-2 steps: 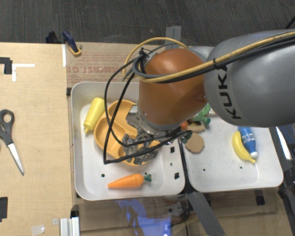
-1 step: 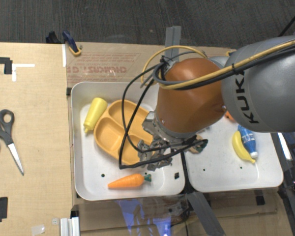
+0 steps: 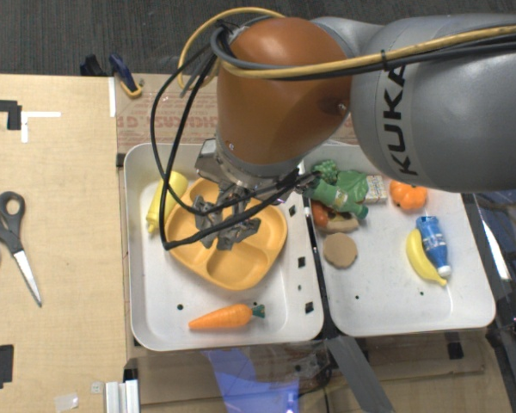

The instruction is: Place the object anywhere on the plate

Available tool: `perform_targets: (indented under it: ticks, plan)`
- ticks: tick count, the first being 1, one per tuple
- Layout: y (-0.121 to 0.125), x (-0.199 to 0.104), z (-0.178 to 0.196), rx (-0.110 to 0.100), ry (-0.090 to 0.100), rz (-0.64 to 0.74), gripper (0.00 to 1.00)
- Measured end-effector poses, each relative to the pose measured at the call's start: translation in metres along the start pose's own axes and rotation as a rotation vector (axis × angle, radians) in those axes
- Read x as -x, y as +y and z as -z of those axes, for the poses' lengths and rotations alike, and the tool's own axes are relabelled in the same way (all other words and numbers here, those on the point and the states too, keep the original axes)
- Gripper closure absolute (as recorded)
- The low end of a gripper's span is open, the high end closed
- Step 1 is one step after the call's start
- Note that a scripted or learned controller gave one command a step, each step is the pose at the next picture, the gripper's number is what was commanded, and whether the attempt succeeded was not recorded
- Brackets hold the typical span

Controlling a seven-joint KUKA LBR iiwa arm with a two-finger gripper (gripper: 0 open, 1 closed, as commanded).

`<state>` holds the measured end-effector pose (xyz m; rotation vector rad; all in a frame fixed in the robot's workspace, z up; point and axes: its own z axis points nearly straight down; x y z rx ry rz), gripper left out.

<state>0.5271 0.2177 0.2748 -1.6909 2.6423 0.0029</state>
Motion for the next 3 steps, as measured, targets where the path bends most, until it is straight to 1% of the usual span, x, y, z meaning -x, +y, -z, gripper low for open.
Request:
perform_targets:
  ticks: [1, 2, 3]
  plan:
    - [-0.0002, -0.0002, -0.0001, 0.0, 0.0, 0.0, 0.0]
    - [-0.0015, 0.0005, 0.0093, -0.001, -0.004, -0.005, 1.0]
    - [-0.0015, 0.0004, 0.0092, 0.0, -0.004, -0.005, 0.0]
